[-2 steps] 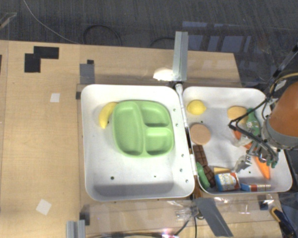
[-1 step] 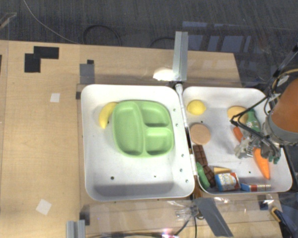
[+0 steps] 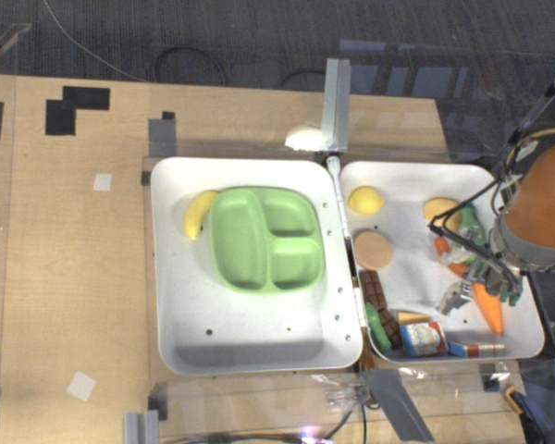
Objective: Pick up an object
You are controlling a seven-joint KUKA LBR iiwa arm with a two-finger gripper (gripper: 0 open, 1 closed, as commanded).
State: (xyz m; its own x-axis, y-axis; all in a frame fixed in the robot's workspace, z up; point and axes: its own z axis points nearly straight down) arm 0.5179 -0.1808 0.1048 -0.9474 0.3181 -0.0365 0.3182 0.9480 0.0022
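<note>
A: Starting at the left, what does the left shallow white plastic bin (image 3: 171,276) hold?

B: A yellow banana (image 3: 198,213) lies near its upper left corner, touching the left edge of a light green plastic tray with three compartments (image 3: 264,239). The tray sits in the upper middle of the bin.

A: And the right shallow white plastic bin (image 3: 402,181)?

B: Near its upper left corner rests a yellow lemon-shaped piece (image 3: 365,200). Just below it lies a round tan disc (image 3: 373,249). Below that, along the left wall, lies a dark brown chocolate-bar piece (image 3: 376,291), then a dark green item (image 3: 382,326). Along the bottom wall lie a small blue-and-white carton with an orange end (image 3: 421,338) and a slim blue-and-red marker-like item (image 3: 474,348). A second yellow piece (image 3: 441,212) sits in the upper right area.

A: Where is the arm?

B: The grey arm with the orange band (image 3: 541,213) reaches in from the right. The two-finger gripper (image 3: 458,297) hangs low over the right half of the right bin, just left of an orange carrot-shaped piece (image 3: 488,307).

A: State of the tool?

B: It cannot be determined whether it is spread or pressed together. No object is visible between its tips.
</note>
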